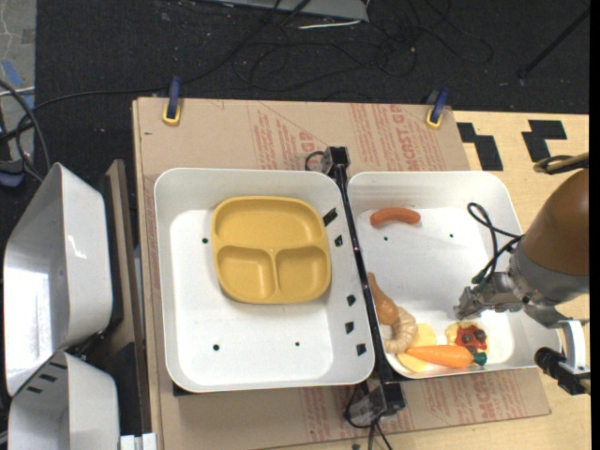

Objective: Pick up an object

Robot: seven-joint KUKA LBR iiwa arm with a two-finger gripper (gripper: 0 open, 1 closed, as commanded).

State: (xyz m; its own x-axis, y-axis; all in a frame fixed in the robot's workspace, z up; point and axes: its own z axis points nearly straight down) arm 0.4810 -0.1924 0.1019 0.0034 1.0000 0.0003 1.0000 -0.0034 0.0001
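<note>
The left bin [178, 279] holds a yellow divided plate [272, 249] with 3 compartments, lying flat toward its upper middle. In the right bin [487, 195], a toy sausage [395, 217] lies near the top wall, well apart from a cluster at the bottom: a toy shrimp [398, 324], a toy carrot [439, 354] and a small red item [472, 336]. The gripper [473, 305] sits just above that red item; whether its fingers are apart or closed cannot be told.
</note>
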